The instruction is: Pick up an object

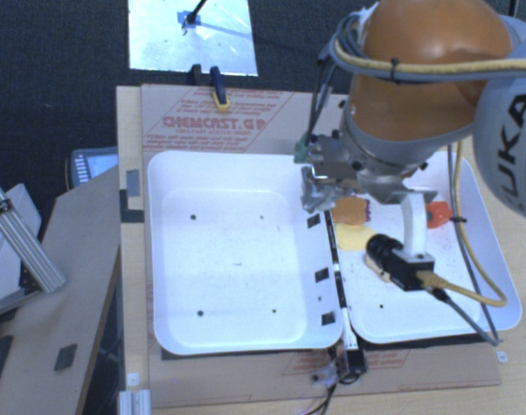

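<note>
My gripper [322, 194] hangs under the wide orange wrist band [427, 54], over the left part of the right bin [419, 314], close to the divider between the bins. Just right of it lies an orange-brown object [352, 211], with a pale yellow object [356, 239] in front of that. A small red-orange object [439, 215] sits further right, partly hidden by the arm. I see nothing held by the gripper.
The left bin [237, 258] lies beside the right one on a cardboard sheet [220, 119]. A black block with a yellow cable [400, 264] hangs from the arm over the right bin. A grey table and a metal rail [21, 240] stand at the left.
</note>
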You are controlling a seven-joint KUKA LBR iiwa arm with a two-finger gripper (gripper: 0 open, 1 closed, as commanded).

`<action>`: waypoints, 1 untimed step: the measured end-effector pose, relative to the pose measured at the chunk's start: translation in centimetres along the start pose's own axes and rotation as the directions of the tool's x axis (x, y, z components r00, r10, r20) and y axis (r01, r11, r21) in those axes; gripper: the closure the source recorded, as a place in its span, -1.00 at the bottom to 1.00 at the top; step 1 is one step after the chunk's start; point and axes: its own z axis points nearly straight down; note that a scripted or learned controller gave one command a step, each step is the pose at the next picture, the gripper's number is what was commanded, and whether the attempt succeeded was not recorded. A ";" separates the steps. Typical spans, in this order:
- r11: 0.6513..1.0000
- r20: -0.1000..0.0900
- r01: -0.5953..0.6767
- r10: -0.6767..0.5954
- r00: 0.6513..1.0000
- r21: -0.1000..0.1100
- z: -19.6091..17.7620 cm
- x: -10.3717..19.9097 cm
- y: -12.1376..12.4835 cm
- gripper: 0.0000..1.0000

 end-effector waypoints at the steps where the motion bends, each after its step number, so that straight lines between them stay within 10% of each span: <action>1: 1.000 0.001 -0.012 0.012 1.000 -0.011 -12.4 -1.9 -0.7 1.00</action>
